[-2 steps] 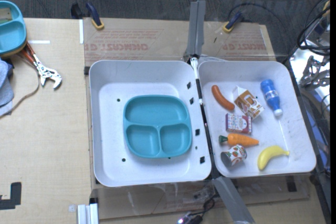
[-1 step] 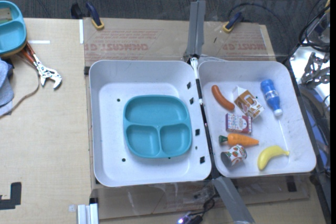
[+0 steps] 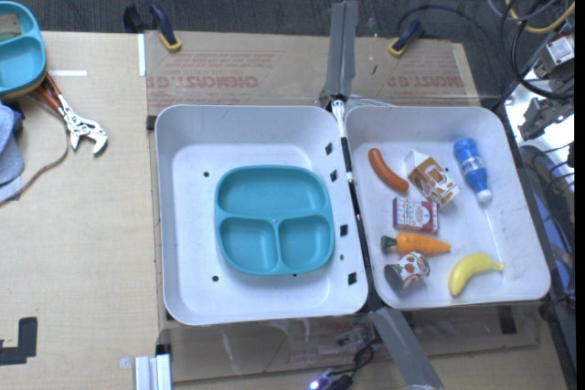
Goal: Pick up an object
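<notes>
Teal divided tray [image 3: 273, 220] in left bin [image 3: 178, 196], right bin [image 3: 516, 196] beside it holding sausage [image 3: 388, 170], blue bottle [image 3: 472, 166], two small cartons [image 3: 432, 181], carrot [image 3: 418, 243], small can [image 3: 409, 269], banana [image 3: 473, 272], wrench [image 3: 80, 129] far left of tray, gripper state cannot be told

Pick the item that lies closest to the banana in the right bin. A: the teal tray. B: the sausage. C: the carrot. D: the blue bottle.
C: the carrot lies just left of the banana near the front of the right bin, while the bottle and sausage sit toward the back and the teal tray is in the left bin.
</notes>
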Available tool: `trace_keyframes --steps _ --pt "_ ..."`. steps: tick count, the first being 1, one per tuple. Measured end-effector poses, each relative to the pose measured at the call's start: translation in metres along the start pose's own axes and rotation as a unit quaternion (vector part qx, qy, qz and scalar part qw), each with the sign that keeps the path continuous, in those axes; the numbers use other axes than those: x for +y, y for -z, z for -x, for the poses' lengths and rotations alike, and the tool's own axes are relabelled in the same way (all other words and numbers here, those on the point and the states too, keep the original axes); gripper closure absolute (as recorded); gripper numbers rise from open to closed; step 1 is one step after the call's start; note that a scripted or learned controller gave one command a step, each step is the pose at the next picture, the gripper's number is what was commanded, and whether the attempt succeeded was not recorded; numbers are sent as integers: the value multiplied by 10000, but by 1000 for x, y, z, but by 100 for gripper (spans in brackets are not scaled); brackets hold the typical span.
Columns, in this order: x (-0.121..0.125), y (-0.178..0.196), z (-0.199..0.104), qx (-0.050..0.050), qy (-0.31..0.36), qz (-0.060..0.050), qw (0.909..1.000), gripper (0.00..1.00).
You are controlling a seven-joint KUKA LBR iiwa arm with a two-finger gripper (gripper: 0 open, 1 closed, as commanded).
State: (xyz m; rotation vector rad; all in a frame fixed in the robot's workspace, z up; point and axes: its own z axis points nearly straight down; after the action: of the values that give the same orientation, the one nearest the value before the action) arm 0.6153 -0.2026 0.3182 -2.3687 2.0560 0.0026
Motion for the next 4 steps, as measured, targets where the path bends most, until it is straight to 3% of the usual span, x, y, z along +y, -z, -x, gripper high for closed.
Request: trace_keyframes --steps 1,2,3,4 --pt "-10 -10 -2 -2 3622 9 9321 100" --pt "-12 -1 1 -17 3633 -2 9317 100" --pt "-46 122 6 -6 5774 2 8165 100" --pt "-48 130 8 -27 5785 -22 8156 100"
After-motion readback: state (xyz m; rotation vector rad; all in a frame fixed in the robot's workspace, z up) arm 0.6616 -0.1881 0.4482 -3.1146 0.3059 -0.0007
